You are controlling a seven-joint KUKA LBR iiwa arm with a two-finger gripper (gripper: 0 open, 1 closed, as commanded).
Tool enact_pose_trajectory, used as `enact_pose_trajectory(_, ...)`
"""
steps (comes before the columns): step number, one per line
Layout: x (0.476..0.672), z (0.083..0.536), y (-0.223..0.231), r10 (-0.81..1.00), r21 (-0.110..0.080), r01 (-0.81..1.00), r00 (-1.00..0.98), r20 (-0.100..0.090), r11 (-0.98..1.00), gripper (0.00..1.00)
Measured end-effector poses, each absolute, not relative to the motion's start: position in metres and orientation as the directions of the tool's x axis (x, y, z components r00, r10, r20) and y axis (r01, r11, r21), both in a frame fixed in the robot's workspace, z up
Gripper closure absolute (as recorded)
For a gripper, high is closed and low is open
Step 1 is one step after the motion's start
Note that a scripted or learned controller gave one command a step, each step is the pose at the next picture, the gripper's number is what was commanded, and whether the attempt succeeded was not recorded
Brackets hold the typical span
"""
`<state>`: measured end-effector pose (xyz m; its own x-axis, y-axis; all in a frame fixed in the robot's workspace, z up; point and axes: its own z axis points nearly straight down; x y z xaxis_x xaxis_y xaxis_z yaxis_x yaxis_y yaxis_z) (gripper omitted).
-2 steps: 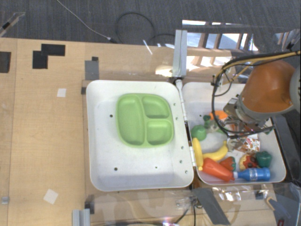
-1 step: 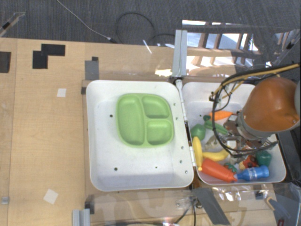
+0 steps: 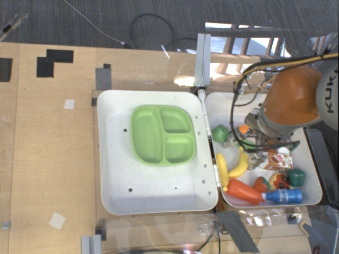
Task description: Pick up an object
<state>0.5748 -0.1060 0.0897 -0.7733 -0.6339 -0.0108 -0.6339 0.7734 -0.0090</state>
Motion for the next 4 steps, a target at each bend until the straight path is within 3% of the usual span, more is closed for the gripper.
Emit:
enact_pose_trajectory(3,0.571,0.090,-0.100,-0.425,-0.009,-0.425,-0.905,-0.013,0.905,0.00)
enact_pose_trajectory(4,0.556,0.090,-0.093,-0.324,-0.009,-0.324,-0.946,-0.018,0.946,0.00)
